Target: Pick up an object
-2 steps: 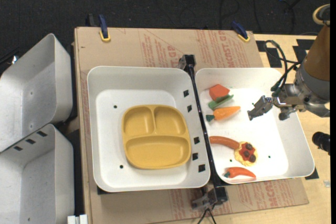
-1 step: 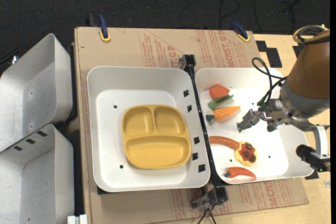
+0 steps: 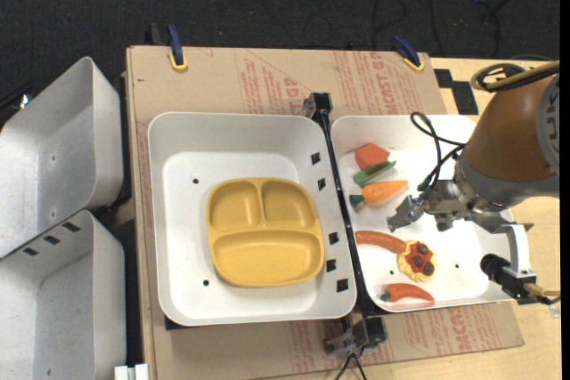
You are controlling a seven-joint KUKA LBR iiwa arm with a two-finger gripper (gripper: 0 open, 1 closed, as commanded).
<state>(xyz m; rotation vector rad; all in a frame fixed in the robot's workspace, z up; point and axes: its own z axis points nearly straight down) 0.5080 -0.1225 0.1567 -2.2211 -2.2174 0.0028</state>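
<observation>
My claw (image 3: 408,215) hangs low in the right bin (image 3: 463,131), grip state unreadable. Toy carrot (image 3: 385,191) just up-left of it; sausage (image 3: 381,240) below-left; pizza piece (image 3: 417,261) directly below.

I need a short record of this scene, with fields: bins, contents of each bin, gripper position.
left bin: holds a yellow divided plate
right bin: holds a strawberry, a carrot, a sausage, a small pizza piece, a red pepper
gripper: over the right bin, beside the carrot and above the sausage
grip: cannot tell
</observation>
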